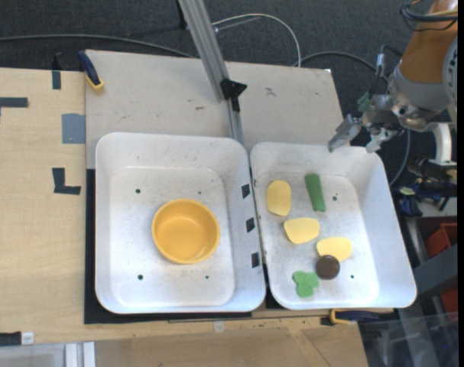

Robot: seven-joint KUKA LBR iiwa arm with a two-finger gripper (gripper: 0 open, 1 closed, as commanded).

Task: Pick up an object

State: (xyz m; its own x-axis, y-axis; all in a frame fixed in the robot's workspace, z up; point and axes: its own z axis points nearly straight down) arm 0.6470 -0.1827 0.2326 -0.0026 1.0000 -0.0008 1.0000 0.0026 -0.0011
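We find the claw above the right bin's far rim, apparently open and holding nothing. The green stick lies in the bin, unpicked; the grasp remains.

Below the two-finger gripper, the right white plastic bin lies open along its near wall; small green stick and yellow oval pieces crowd farther in.

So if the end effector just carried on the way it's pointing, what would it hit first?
The end effector hangs over the back right corner of the right bin, tips angled down and leftward. Going straight on, it would probably meet the bin's bare floor near the back rim, short of the green stick. Depth is hard to judge here.
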